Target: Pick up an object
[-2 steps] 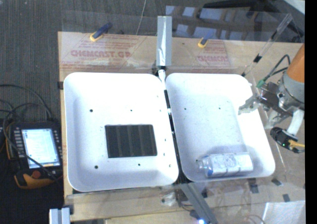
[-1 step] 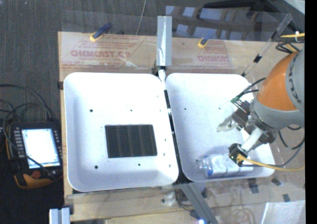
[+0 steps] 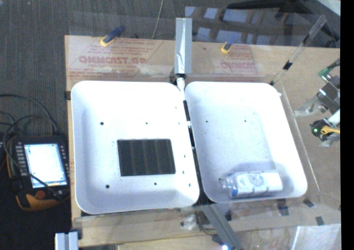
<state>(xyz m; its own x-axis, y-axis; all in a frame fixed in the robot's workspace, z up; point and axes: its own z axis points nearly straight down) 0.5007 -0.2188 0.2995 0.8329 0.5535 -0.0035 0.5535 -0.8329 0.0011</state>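
Bottle (image 3: 253,183) for you lies on its side in the right bin (image 3: 243,105), near corner (label too blurry to read). Left bin (image 3: 99,105) has a dark ribbed slab (image 3: 146,156). Can't tell the tool's state.

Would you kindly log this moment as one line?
left white bin: dark ribbed rectangular pad | right white bin: white cylindrical bottle lying near front | nothing lifted

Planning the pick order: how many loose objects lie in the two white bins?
2. A dark ridged rectangular pad lies flat in the left bin; a white bottle lies on its side at the right bin's near edge.
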